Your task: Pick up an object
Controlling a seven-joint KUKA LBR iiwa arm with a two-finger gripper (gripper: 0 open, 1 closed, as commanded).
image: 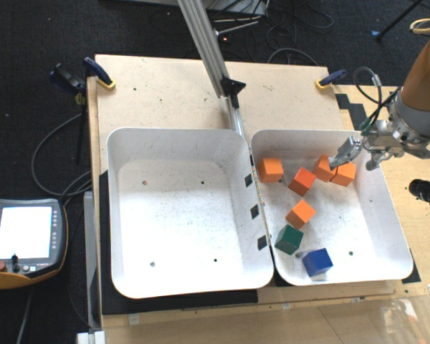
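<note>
The right bin (387,213) holds several small blocks. Orange ones lie at its upper left (271,168), middle (302,180) and lower middle (300,212). Two more orange blocks (325,167) (343,173) sit touching near the far wall. A green block (289,239) and a blue block (317,261) lie toward the near edge. My gripper (358,159) hangs over the bin's far right part, just right of the touching orange pair. It is open, its fingers spread, and nothing is between them.
The left bin (129,192) stands beside the right one, with a dark divider strip between them. A slanted metal bar (204,38) crosses above the bench's far side. A teach pendant (25,242) lies off the bench at the left.
</note>
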